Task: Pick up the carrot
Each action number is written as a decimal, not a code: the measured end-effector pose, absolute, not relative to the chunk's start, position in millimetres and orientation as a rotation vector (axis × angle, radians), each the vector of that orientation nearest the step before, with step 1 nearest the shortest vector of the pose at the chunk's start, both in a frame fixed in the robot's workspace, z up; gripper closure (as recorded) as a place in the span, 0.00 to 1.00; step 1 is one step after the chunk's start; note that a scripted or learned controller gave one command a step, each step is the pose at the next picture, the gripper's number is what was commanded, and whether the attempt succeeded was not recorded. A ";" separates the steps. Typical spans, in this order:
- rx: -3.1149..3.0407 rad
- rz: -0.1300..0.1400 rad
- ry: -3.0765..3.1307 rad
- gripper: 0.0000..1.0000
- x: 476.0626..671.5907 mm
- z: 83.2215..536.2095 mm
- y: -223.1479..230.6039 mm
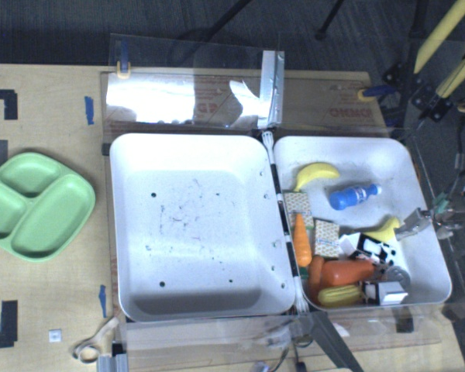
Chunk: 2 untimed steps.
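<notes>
Carrot [301, 241] lies against the right bin's [423, 183] left wall, crowded by packets: risk of snagging neighbours. Gripper [413, 222] state: cannot tell.

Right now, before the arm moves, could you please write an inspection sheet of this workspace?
Surface: two shallow white bins; left bin holds nothing, right bin crowded.
Job's things: slim orange carrot lies along right bin's left wall.
Clutter: yellow banana, blue plastic bottle, red-orange block, small packets.
Grippers: gripper low over right bin's right side; apart from carrot.
Cables: dark cables beyond right bin.
Surroundings: green divided plate at left on wooden bench.
</notes>
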<state>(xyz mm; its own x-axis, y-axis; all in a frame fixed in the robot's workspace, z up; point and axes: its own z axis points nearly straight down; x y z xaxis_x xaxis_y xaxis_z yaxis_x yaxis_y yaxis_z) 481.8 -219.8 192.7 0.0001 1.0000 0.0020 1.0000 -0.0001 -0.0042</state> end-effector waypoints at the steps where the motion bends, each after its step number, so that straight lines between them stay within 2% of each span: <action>1: -2.601 -0.023 -1.791 0.00 486.3 114.3 -180.8; 2: -2.606 -0.024 -1.788 1.00 486.1 124.9 -182.6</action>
